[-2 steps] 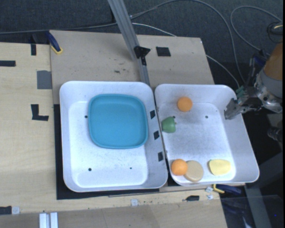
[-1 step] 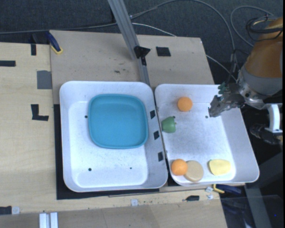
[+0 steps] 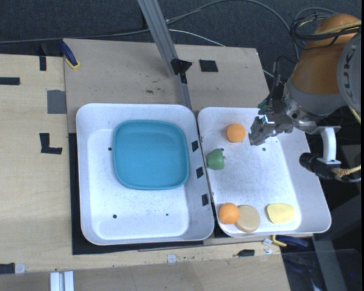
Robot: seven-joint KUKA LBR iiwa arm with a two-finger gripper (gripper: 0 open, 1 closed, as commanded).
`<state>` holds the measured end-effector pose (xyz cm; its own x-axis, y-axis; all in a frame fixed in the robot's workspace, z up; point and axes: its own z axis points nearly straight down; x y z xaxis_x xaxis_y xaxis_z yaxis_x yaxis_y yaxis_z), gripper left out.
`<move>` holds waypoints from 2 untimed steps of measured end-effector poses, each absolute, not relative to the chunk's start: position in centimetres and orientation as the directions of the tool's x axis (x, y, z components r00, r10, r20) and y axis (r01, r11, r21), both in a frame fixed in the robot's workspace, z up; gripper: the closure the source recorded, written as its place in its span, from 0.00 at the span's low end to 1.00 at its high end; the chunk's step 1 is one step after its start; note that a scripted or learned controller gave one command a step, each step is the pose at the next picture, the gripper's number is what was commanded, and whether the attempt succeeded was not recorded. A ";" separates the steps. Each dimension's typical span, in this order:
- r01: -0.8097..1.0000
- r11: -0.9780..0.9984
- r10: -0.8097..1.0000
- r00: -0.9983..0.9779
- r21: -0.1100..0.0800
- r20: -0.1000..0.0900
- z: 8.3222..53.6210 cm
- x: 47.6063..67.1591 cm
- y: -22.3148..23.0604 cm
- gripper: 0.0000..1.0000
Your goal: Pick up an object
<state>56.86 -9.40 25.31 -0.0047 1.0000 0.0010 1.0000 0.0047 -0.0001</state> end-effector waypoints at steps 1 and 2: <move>1.000 0.005 1.000 -0.005 -0.002 0.001 23.8 57.4 -4.2 1.00; 1.000 0.005 1.000 -0.005 -0.001 0.001 23.9 58.8 0.7 1.00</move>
<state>58.83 0.71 23.93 -0.0046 1.0000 0.0008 1.0000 0.0046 -0.0006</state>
